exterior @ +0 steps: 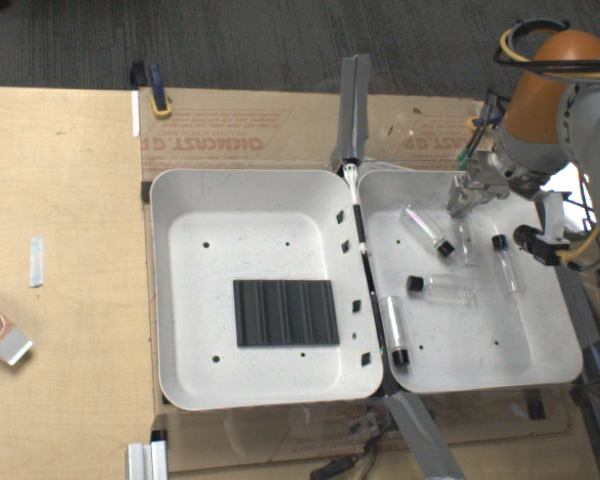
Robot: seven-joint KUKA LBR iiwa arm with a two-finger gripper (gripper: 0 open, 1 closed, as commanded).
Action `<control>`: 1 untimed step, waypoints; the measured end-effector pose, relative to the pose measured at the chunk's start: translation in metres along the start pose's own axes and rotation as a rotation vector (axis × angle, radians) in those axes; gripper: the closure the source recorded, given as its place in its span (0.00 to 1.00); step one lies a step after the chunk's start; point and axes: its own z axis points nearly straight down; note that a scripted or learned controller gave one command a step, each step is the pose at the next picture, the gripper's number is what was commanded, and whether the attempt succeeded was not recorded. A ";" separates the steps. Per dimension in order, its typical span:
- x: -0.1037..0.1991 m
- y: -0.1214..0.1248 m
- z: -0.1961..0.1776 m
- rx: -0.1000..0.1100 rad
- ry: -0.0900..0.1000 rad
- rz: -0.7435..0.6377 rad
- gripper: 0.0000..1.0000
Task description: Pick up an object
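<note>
Lowest in the view, a clear tube (391, 326) with a black cap lies along the left wall of the right bin (540, 363), long axis running toward and away from the camera, cap at the near end. Three more capped clear tubes sit farther up the same bin: one lying almost crosswise mid-floor (446, 287), cap at its left end; one slim tube (507, 268) toward the right, cap at the far end; and one slanted tube (423, 226) near the far wall, cap at its lower right end. Gripper (468, 198) hangs over the far part of the right bin, just right of that slanted tube and a little beyond it. Cannot tell whether the gripper is open or closed; nothing is seen held in it. Judgement: the slanted tube is the likeliest target, lying left of the gripper and slightly nearer the camera, its axis diagonal, so a grasp would need to close across that diagonal. Clear bodies look slippery and apt to roll. Left bin (170, 298) holds a dark ribbed block (286, 313), well apart from the arm. Cardboard (230, 128) lies under both bins.
</note>
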 end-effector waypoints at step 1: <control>0.000 0.000 0.000 0.000 0.000 -0.001 0.00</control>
